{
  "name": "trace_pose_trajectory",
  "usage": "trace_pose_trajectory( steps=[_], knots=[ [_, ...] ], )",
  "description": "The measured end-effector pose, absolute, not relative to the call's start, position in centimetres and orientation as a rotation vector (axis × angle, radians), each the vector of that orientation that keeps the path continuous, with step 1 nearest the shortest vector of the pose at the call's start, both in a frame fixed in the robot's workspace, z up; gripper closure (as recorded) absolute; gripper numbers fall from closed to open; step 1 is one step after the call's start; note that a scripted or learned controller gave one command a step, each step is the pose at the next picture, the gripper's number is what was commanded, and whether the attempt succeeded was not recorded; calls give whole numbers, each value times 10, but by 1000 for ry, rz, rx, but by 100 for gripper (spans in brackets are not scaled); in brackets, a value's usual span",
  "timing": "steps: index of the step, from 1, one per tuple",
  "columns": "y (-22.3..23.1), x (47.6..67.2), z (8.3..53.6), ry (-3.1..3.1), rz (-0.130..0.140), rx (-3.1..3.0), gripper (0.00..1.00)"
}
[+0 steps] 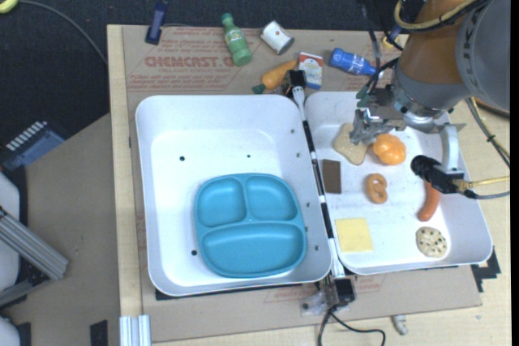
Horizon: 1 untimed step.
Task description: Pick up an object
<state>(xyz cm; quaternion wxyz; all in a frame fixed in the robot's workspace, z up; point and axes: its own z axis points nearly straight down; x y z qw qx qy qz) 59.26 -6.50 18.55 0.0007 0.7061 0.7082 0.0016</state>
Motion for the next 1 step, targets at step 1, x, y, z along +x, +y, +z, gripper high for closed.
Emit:
trace_pose_trajectory(
  steps=[1],
  knots=[
    [-135,554,99,2220,-3,2223,100]
  ],
)
